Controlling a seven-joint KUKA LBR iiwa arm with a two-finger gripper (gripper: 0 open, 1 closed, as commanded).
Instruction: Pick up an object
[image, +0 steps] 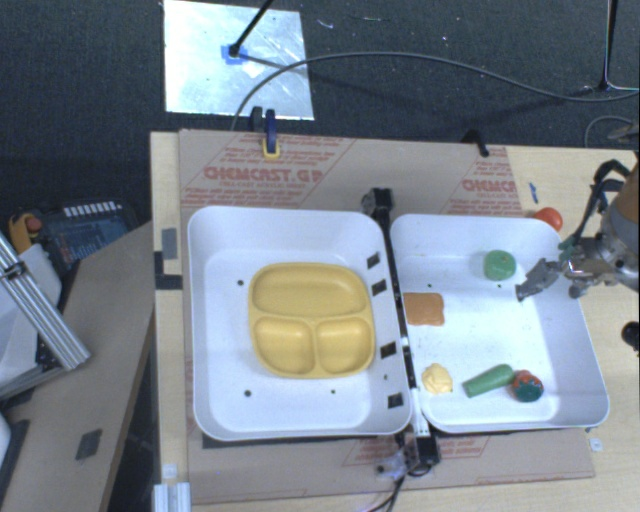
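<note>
Over on your left, the left bin holds a yellow divided tray, lying flat near the middle. Moving across the divider, the right bin has an orange-brown flat piece close to its left wall, and a pale yellow lump below that. Next comes a green cylinder lying on its side, touching a red-and-teal ball. Up top, a green round piece sits alone. At your far right the claw hovers over the bin's right side, beside that green round piece; you can't tell how far it's spread, and nothing shows in its grip.
</note>
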